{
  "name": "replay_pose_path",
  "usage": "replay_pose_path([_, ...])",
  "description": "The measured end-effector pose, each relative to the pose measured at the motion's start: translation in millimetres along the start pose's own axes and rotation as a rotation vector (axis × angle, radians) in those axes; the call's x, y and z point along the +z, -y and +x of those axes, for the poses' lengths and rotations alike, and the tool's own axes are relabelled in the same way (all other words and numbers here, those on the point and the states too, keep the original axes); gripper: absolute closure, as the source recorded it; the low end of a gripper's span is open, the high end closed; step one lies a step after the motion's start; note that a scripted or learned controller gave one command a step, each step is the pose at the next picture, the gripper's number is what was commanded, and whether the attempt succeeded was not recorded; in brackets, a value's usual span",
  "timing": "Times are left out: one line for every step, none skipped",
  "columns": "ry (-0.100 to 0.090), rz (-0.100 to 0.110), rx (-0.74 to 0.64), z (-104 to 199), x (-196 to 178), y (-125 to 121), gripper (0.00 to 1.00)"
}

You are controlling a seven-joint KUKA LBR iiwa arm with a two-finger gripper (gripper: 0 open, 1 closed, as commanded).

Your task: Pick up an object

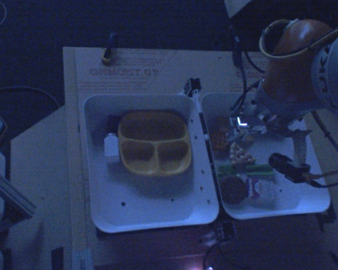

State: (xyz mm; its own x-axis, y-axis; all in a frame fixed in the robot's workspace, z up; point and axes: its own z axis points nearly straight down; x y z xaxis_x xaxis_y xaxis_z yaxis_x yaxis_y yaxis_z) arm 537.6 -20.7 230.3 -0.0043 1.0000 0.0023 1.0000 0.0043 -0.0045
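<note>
- You see the bench (135,66) as a pale board under dim blue light; take the divider (205,145) between the two bins as your landmark, a dark strip running from the far rim toward the near rim.
- Left of the divider lies the left bin (152,210), the larger open surface. Its near half, toward the front rim, is bare white floor with a few small dark dots.
- The arm (298,55) comes in from the right of the divider, its orange band high over the far right corner of the right bin (304,201).
- A yellow sectioned tray (154,142) sits in the left bin just left of the divider, filling the far-middle part; a narrow lane of floor runs between its right edge and the divider.
- The gripper (239,128) hangs just right of the divider, low over the far part of the right bin. It is too dark for you to tell whether its fingers are released or clenched.
- The things to pick crowd the right bin against the divider: a round dark object (233,189) near the front, a green stick (247,169) beyond it, a pale packet (263,188) beside it.
- A small white bottle (111,146) stands touching the tray's left edge, well left of the divider.
</note>
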Motion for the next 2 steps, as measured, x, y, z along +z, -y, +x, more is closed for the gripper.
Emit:
replay_pose_path([0.000,-0.005,-0.002,57,-2,0,1.00])
replay_pose_path([0.002,-0.001,0.004,62,6,12,1.00])
